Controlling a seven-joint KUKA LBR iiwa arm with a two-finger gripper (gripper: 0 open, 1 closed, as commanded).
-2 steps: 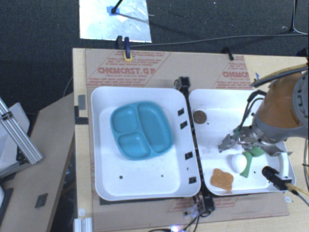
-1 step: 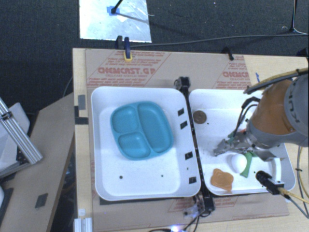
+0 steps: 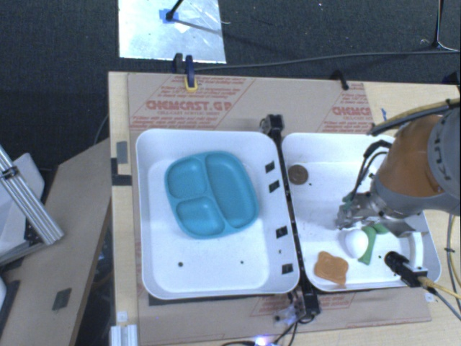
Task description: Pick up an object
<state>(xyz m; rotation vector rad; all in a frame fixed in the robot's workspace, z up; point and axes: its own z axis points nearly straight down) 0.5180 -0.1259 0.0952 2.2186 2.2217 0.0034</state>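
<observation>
Found a tan, bread-like piece lying flat at the near wall of the right bin. Located a white rounded object just beyond it and slightly to the right, resting on the bin floor, with a green piece touching its right side. Located the jaws directly above the white rounded object, at the end of the grey arm reaching in from the right, with the orange band above the wrist. Could not tell whether the jaws stood spread or pressed together, and could not confirm any object pinched between them. Found a teal divided plate of three compartments lying near the middle of the left bin. Recorded a brown round disc farther back in the right bin, close to its left wall and well apart from the other pieces. Noted both bins set side by side on a tan printed sheet covering the bench. Noted a blue-and-yellow clamp at the far edge of the bench. Noted a silver sheet on the dark floor beyond.
</observation>
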